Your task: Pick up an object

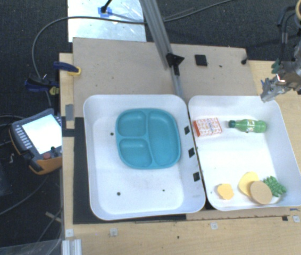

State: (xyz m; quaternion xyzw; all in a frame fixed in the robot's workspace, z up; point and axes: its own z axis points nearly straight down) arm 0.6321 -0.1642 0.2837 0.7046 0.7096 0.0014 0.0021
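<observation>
White bins [140, 209] — two; one green bottle [248, 125], one blue plate [148, 138]; pincer [270, 92] state unclear.

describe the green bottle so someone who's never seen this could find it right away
Start at the right bin, the one without the blue tray. Along its far side two things lie side by side: a red patterned card and, right of it, the bottle. It lies on its side and is solid green with a pale label.

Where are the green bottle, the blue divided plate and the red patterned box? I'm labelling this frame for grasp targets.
green bottle [249, 125], camera view, middle of its body.
blue divided plate [134, 126], camera view, floor of its upper-left compartment.
red patterned box [207, 126], camera view, centre of its top face.
</observation>
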